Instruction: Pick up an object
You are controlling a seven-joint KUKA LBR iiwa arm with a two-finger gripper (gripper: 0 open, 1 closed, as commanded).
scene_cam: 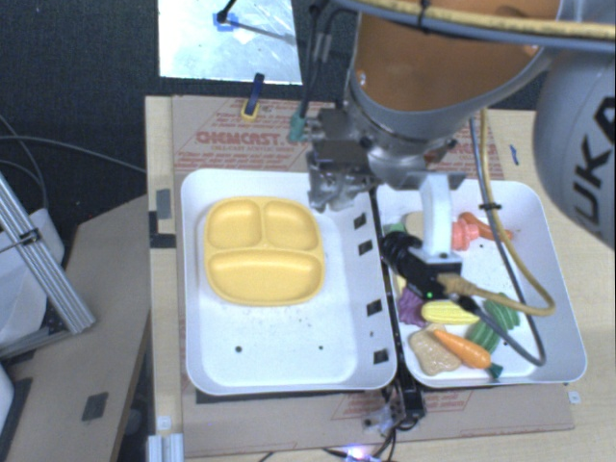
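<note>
Your worktop carries a left bin and a right bin. The arm leans in overhead, with the gripper low at the left bin's far right corner. You cannot tell its grip. The carrot lies in the right bin, well apart.

Dark floor surrounds a pale bench. A shiny sheet, possibly foil, lies beyond its far edge. Aluminium framing stands at left.
</note>
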